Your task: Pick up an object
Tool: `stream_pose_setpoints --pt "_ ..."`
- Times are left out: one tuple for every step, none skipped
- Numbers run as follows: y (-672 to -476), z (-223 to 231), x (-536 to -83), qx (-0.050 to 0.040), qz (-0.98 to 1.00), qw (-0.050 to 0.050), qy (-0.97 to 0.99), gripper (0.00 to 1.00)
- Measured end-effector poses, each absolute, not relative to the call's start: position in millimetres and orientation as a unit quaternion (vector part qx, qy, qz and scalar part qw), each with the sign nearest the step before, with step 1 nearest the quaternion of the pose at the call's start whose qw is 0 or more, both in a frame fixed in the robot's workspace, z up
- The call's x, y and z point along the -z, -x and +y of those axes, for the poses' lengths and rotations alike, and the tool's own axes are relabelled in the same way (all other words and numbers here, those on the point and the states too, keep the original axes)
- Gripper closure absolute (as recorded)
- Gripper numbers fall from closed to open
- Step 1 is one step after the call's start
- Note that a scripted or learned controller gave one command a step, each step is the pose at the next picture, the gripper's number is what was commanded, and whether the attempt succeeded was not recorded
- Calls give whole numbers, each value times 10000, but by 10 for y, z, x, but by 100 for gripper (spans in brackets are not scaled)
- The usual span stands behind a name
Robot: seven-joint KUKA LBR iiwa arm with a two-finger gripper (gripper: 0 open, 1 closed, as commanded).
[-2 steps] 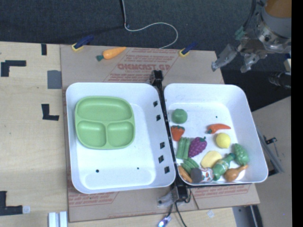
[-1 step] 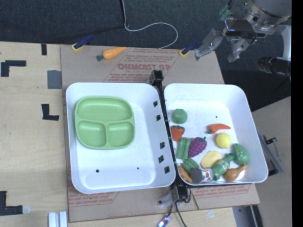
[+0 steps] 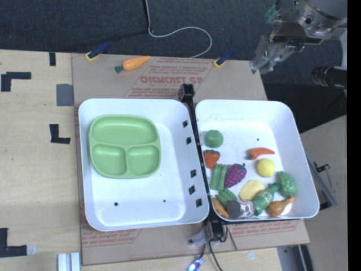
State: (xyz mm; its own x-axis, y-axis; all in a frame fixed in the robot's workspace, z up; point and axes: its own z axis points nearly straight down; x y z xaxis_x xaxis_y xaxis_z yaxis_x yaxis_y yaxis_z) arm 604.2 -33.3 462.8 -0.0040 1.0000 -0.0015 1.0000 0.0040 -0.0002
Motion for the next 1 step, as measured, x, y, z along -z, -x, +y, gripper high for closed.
stream_pose_setpoints --pt "-6350 187 -5318 -26 7091 27 -7050 100"
